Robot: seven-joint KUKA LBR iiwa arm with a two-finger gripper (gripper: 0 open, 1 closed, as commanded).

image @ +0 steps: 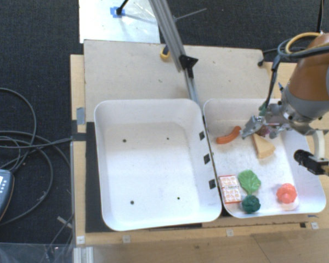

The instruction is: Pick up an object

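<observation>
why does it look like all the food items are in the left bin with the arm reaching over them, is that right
Not quite. The camera view shows the items, among them the orange sausage, cheese wedge and green leaf, in the right bin, not the left bin. The arm does reach over them.

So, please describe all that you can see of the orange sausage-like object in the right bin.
The orange sausage is a small, smooth, slightly curved piece, plastic by its look. It lies flat on the floor of the right bin, near the far-left corner, with its right end raised toward the gripper. Whether they touch is unclear.
</observation>
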